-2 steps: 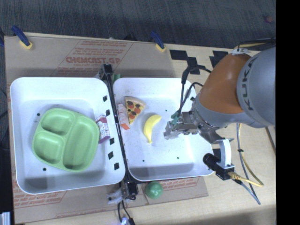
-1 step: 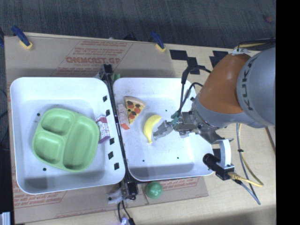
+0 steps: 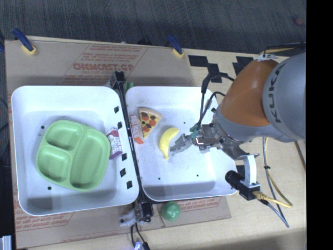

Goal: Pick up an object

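A yellow banana [image 3: 167,140] lies in the middle of the right bin [image 3: 171,189]. A pizza slice toy [image 3: 148,121] rests just up and left of it, near the divider. My gripper [image 3: 179,144] reaches in from the right and sits low, right beside the banana's right side. Its fingers [image 3: 182,139] appear spread, with nothing seen between them. In the left bin [image 3: 26,155] lies a green divided plate [image 3: 73,153], with a small wrapped packet [image 3: 114,141] at its right edge.
A green ball [image 3: 170,211] sits outside the bins on the cardboard, below the right bin. Blue clamps [image 3: 175,45] hold the cardboard at the back. The grey and orange arm [image 3: 255,103] covers the right bin's right side, with cables trailing at lower right.
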